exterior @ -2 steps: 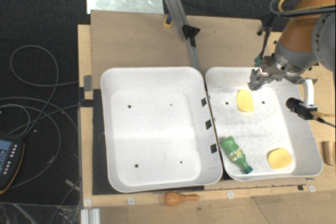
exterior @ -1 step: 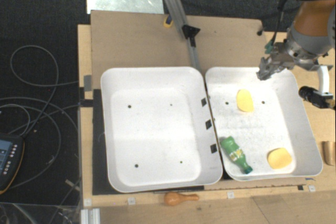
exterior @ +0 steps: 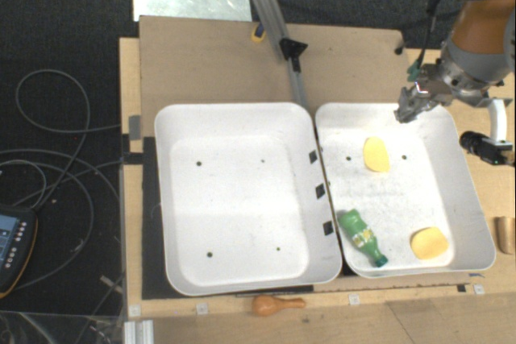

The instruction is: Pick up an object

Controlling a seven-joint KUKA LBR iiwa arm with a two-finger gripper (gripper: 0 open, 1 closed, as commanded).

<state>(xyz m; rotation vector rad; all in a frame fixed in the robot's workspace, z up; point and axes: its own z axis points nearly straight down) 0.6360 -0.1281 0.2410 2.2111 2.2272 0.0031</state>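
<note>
From above, the grey arm with its orange band is reaching in from the right, and its gripper (exterior: 409,105) is hanging over the far right corner of the right bin (exterior: 463,165); whether it is open or closed I cannot tell. Nothing is showing between its tips. In that bin a yellow oval piece (exterior: 376,155) is lying near the gripper but apart from it, a green bottle (exterior: 362,237) is lying tilted by the near left side, and a yellow lump (exterior: 429,242) is sitting near the front right corner. The left bin (exterior: 173,173) is lying just beside the right one. An orange-brown pear-shaped object (exterior: 278,304) is resting on the bench (exterior: 201,60) in front of the bins.
</note>
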